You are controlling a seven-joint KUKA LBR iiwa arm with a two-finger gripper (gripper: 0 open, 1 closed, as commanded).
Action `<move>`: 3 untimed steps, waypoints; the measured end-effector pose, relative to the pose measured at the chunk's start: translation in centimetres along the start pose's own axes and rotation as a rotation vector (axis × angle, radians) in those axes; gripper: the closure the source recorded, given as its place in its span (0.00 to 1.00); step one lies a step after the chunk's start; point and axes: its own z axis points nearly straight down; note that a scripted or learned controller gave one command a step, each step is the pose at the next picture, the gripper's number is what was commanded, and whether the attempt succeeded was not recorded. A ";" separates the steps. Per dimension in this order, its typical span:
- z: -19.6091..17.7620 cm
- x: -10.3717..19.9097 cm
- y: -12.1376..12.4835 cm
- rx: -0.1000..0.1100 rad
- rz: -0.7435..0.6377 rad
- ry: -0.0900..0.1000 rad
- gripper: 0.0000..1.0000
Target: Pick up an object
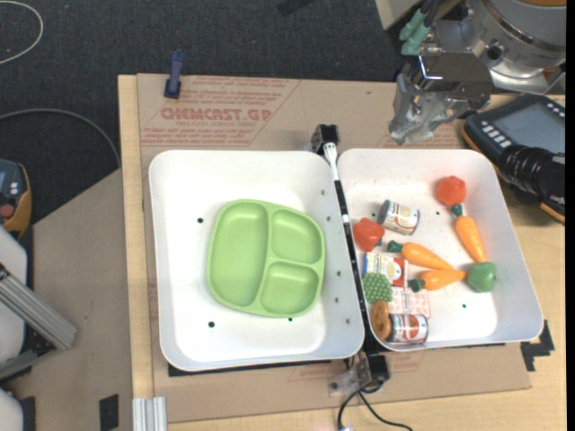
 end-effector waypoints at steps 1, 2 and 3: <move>12.0 -9.0 0.2 0.025 0.019 -0.006 1.00; 8.7 3.5 1.9 0.006 -0.004 0.000 1.00; 23.6 -8.3 -0.7 0.031 0.022 -0.008 1.00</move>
